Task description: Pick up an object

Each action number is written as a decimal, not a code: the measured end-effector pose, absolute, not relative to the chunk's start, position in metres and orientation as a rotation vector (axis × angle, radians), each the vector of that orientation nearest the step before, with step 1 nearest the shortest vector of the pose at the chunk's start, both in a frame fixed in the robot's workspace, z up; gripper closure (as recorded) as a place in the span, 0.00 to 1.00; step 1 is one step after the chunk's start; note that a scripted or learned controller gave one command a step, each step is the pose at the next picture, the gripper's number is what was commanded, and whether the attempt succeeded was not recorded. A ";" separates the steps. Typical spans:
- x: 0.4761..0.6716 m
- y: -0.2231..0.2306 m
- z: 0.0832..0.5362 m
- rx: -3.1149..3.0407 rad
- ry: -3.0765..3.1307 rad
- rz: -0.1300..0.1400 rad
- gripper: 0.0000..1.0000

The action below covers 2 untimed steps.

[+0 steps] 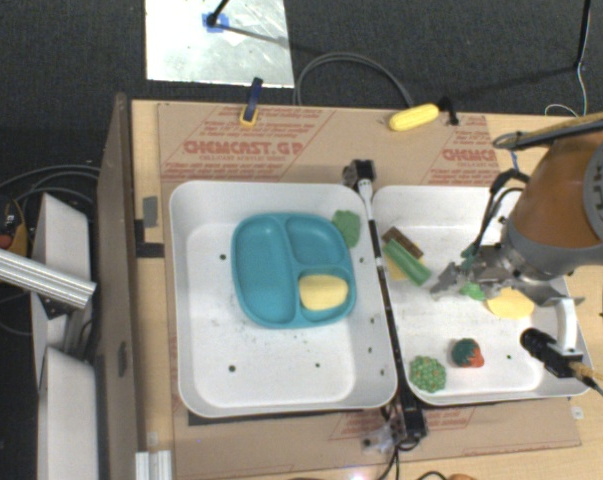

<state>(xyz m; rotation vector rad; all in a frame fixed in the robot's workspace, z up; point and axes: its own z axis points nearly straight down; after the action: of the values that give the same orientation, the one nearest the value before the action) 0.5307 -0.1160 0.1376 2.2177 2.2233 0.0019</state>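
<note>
Your gripper [459, 280] sat low in the right bin [436, 218], at the end of the arm [571, 208] reaching in from the right. Whether it was apart, together or clamped on anything could not be told from this angle; the metal parts blurred into one another.

The relation your next move turned on: the nearest candidate, a green block [405, 260] with a brown piece [401, 239] at its upper end, lay just to the left of the gripper and slightly farther from the camera, close to the divider between the bins. Its long axis ran diagonally, from upper left to lower right, pointing roughly toward the gripper. A yellow item [511, 306] lay just beside the gripper on the arm's side, partly under the wrist. A green textured ball [427, 372] and a small red-and-green object [467, 352] lay nearer the front wall, apart from the gripper.

In the left bin [206, 368] a blue divided plate [271, 268] carried a yellow lump [323, 291].

Legible writing: "CHEMCAST GP" printed in red on the brown sheet [311, 133] under the bins, repeated partially at right.
</note>
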 end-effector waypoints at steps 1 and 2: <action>0.495 -0.134 0.082 2.224 2.222 -0.002 0.00; 0.590 -0.152 0.086 2.207 2.222 0.008 0.00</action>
<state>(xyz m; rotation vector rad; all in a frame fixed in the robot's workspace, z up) 0.5902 -0.1519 0.0860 2.2067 2.2217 0.0084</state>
